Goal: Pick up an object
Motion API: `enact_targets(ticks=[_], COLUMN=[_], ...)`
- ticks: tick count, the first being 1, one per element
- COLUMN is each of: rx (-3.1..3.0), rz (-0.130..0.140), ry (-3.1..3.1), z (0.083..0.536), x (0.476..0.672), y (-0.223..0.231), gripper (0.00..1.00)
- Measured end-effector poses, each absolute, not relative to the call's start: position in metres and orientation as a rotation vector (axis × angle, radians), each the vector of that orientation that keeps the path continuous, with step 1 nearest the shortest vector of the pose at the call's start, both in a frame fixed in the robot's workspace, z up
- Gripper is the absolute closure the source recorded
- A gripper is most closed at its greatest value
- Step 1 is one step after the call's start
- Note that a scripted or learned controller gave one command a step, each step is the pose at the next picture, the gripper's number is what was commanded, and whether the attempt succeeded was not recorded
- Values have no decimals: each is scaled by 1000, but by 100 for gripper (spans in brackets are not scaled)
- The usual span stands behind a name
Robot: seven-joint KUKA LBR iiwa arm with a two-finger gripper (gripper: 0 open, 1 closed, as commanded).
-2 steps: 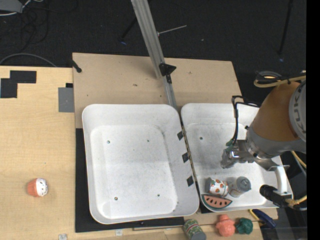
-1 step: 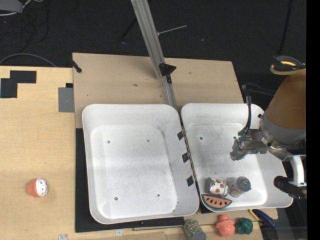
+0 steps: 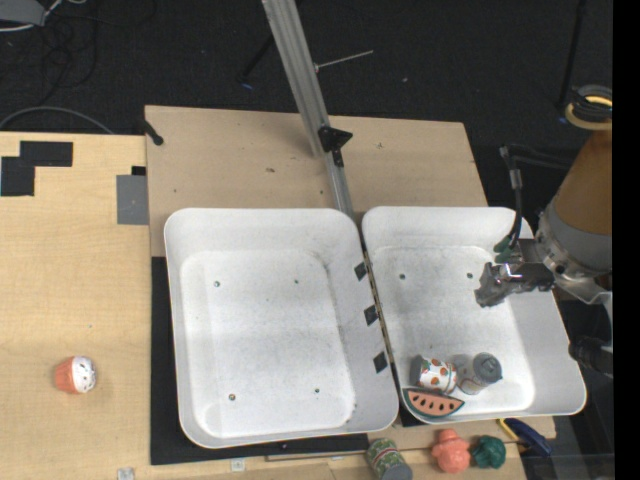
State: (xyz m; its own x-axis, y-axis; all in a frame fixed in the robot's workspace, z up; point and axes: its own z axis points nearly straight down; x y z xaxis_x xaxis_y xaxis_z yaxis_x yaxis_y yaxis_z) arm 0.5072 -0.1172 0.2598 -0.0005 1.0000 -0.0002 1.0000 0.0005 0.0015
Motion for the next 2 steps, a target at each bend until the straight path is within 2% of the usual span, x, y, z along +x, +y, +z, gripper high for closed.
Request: enact_targets(ticks=[1,2], rx=[2220,2218], rz=[-2,-1], ry=[2230,2229], z=[247,252], x=[507,517], y=[-61,-10], gripper=[100,100])
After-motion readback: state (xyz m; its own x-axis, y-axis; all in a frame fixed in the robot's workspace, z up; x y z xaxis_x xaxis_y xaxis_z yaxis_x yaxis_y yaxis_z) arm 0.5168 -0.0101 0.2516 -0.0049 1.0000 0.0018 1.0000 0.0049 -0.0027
